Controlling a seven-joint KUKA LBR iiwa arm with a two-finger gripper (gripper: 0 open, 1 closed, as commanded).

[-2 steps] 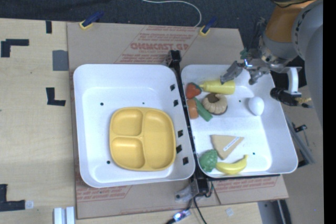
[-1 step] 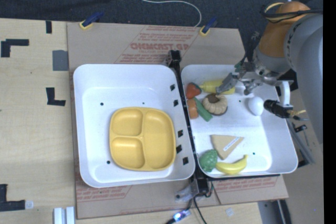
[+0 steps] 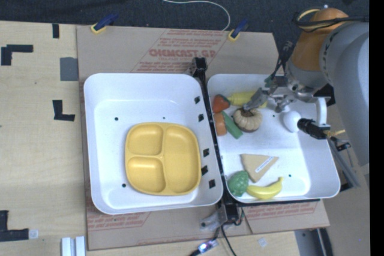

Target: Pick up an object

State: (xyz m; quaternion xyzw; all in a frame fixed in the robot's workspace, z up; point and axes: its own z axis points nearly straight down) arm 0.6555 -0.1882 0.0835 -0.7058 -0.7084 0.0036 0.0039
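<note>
- Lying flat in the middle of the left bin (image 3: 99, 93): a yellow divided plate (image 3: 162, 158) with three compartments, well apart from the arm.
- Resting on a cardboard sheet (image 3: 174, 51) spread over the counter (image 3: 36, 129): both white bins, touching along a shared edge.
- Crowding the upper left corner of the right bin (image 3: 312, 183): a red piece (image 3: 221, 103), an orange piece (image 3: 220, 124), a green piece (image 3: 233, 130), a yellow piece (image 3: 241, 98) and a tan mushroom-like toy (image 3: 248, 120).
- Sitting near the front wall: a green toy (image 3: 237, 183) touching a yellow banana (image 3: 266, 189), a tan wedge (image 3: 258, 165) just behind them.
- Reaching in from the right: the jaws (image 3: 259, 99), hanging over the mushroom-like toy and the yellow piece; impossible to tell whether apart or together, or clamped on anything.
</note>
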